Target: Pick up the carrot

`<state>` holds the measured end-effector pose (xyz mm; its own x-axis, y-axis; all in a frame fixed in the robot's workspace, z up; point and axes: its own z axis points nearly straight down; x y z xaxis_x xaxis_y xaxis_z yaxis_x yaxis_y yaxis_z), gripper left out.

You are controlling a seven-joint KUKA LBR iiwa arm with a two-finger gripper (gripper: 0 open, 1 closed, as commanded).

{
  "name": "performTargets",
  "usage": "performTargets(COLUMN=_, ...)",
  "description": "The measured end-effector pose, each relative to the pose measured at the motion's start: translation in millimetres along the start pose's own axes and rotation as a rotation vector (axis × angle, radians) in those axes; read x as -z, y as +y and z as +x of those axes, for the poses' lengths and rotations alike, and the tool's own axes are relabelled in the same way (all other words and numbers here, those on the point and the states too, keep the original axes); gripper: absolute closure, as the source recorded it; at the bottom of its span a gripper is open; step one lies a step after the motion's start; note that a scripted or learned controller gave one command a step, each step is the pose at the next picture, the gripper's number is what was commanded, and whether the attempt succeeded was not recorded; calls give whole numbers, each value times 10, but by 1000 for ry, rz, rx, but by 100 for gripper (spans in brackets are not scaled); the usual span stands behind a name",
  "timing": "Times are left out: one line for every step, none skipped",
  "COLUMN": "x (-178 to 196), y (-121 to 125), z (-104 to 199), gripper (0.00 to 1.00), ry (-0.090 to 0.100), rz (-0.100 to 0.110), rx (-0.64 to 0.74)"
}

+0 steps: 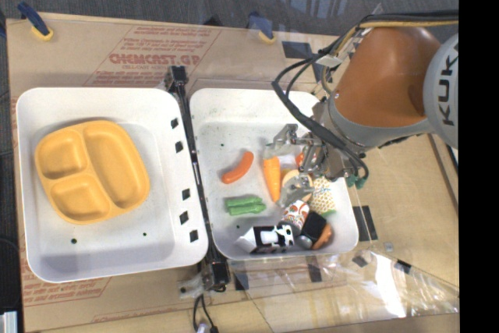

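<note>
Item: tapered orange plastic carrot [271, 177], centre-right of frame, lying in the right white bin [214, 109]. My two-finger gripper [300, 150] just upper right of it (spread, nothing between). Method, I judge: straddle its middle, avoid the orange sausage [238, 167].

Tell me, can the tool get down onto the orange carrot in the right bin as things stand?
Probably yes. The tool hangs right beside the tapered orange carrot, whose upper side is uncovered. The orange sausage-shaped toy and green bean pod lie apart from it; the toy pile crowds its right side.
</note>
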<state>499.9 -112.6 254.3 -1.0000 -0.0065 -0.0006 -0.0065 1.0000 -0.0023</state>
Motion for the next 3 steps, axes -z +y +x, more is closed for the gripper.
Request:
performTargets(x=-1327, y=-376, z=-39, gripper=0, ry=-11, rz=1, rx=59)
performTargets(x=-1228, y=-354, z=-50, gripper=100, ry=-11, rz=2, rx=70)
performTargets(x=-1628, y=-658, z=-479, gripper=100, ry=-1, rz=-2, rx=233)
